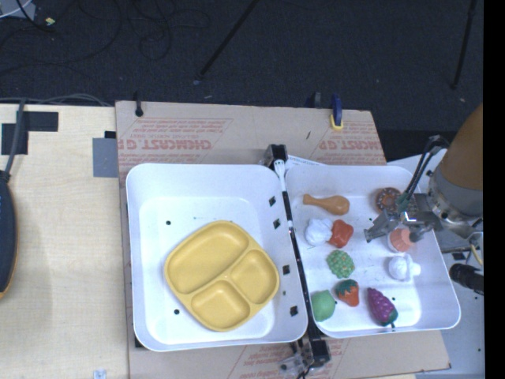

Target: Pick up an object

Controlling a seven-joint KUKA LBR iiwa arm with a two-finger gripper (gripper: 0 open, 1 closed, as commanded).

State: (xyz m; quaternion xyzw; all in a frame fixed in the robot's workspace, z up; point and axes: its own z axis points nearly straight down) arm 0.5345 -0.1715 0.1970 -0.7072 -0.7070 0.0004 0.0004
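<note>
The right bin (442,310) holds several toy foods. Among them are a tan drumstick (327,204), a white bulb (317,231), a red piece (342,232), a green broccoli (341,263) and a green pepper (323,305). There are also a strawberry (348,292), a purple bunch (382,306), a white piece (401,268) and a brown round piece (387,198). My gripper (397,226) hangs low over the bin's right side. It sits right above a salmon-coloured round piece (402,242), which it partly hides.
The left bin (158,188) holds a yellow divided plate (222,275). A black divider with clips (288,243) runs between the bins. The arm's grey body and orange band (465,164) stand over the right bin's far right edge. Cardboard lies under both bins.
</note>
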